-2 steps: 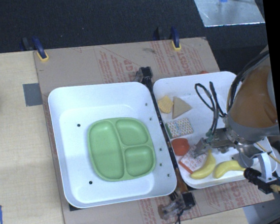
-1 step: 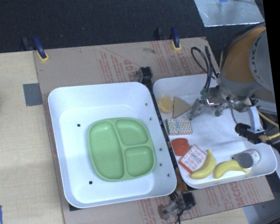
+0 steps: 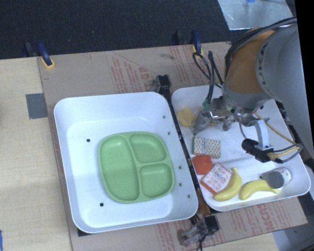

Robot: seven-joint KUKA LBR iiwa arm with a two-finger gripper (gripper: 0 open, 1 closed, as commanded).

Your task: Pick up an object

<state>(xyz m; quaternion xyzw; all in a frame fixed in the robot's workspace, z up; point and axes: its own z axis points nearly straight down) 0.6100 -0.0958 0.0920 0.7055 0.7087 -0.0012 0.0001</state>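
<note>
Camera view: gripper (image 3: 220, 114) is hovering in the right bin (image 3: 302, 186), finger state unreadable. Below it are lying a patterned packet (image 3: 207, 146), red piece (image 3: 203, 163), two bananas (image 3: 227, 188). Green tray (image 3: 135, 166) is sitting in the left bin (image 3: 75, 161).

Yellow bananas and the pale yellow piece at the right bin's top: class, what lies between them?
In the camera view, between the bananas and the pale yellow piece lie a patterned packet, a red-orange item and a red-and-white packet.

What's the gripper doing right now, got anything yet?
Gripper: low over the far end of the right bin, beside the pale yellow piece; cannot be told whether it is open, closed or holding anything.
</note>
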